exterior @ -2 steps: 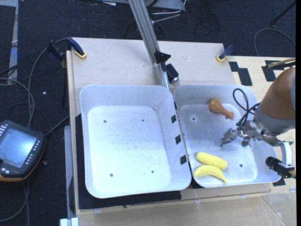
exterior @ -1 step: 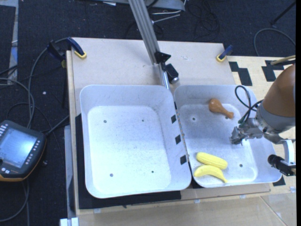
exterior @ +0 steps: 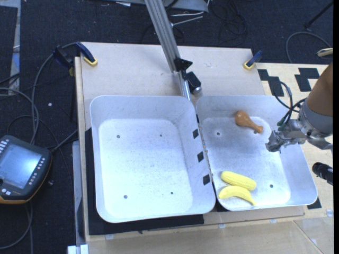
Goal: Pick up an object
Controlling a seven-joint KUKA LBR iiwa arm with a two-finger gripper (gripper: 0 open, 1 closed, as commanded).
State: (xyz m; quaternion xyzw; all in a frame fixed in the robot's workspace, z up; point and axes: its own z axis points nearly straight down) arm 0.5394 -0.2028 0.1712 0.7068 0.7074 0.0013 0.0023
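Lighting: even, diffuse, from overhead; moderately bright. Both white bins (exterior: 143, 157) are rendered pale with a faint bluish cast and no hard glare. Shadows: soft and short, noted beneath the two yellow objects (exterior: 238, 187) and along the bin walls. The dark floor (exterior: 42, 15) is underexposed. Focus: slightly soft overall, with visible grain and compression. Edge distortion: none marked.
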